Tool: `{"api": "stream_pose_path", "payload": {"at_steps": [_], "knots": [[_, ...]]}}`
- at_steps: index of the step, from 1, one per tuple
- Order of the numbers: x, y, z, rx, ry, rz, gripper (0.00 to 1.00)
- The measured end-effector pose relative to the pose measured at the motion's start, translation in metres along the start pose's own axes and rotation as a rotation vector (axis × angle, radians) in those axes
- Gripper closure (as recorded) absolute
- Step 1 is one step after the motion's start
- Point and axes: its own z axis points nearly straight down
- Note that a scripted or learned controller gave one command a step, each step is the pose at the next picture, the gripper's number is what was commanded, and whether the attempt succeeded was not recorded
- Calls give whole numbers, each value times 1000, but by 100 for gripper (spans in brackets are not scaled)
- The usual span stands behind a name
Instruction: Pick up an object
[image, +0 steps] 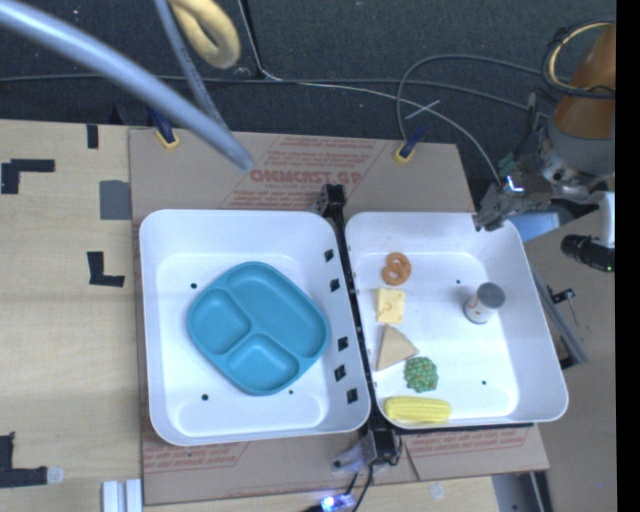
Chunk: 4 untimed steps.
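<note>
- Gripper (492, 213) hangs over the right bin's (520, 330) upper right rim; grasp state: cannot tell.
- Pretzel (396, 268), cheese (391, 305) and corn (417, 409) line its left side; open floor lies rightward.

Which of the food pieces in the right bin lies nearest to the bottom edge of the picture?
The yellow corn cob, lying below the green broccoli by the bin's near wall.

Two white bins sit side by side: left bin (160, 330), right bin (530, 330). One blue divided plate (258, 327). Then one pretzel (396, 268), one yellow cheese square (391, 305), one pale wedge (394, 348), one green broccoli piece (421, 375), one corn cob (417, 409), one grey cylinder (484, 301).
</note>
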Motion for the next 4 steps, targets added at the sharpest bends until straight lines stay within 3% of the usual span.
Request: {"api": "stream_pose_path", "payload": {"at_steps": [1,4], "knots": [[46,-15,8,7,2,-2,100],[193,-21,4,6,3,-5,100]]}}
